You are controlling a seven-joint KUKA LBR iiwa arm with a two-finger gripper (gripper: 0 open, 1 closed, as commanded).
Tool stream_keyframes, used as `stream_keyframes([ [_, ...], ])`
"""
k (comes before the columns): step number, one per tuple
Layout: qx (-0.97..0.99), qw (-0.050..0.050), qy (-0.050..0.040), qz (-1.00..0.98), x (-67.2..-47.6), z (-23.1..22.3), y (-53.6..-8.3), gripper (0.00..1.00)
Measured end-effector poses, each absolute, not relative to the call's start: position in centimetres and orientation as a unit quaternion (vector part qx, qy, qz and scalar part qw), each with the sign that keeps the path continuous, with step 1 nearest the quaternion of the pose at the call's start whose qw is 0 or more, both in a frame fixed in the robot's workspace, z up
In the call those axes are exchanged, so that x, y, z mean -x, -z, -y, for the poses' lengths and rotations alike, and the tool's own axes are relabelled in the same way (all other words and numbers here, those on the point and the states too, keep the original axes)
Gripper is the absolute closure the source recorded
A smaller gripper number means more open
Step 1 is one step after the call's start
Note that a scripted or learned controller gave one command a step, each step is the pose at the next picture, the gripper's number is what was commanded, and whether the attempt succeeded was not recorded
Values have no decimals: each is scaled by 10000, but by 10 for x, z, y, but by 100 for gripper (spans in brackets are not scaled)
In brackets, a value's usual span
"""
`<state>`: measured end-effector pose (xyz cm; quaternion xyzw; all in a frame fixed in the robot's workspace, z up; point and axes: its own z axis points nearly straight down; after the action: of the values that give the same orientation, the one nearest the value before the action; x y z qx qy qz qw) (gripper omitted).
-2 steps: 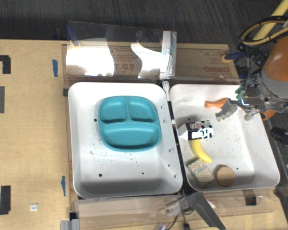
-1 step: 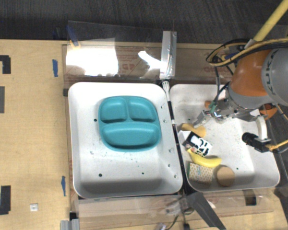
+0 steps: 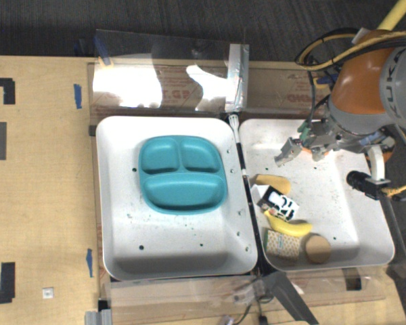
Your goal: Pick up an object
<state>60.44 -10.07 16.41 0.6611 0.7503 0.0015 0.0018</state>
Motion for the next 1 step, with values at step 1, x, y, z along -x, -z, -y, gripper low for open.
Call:
stream_keyframes([
  [1,-7540,2,4,-6568,-592,86,-183,0],
])
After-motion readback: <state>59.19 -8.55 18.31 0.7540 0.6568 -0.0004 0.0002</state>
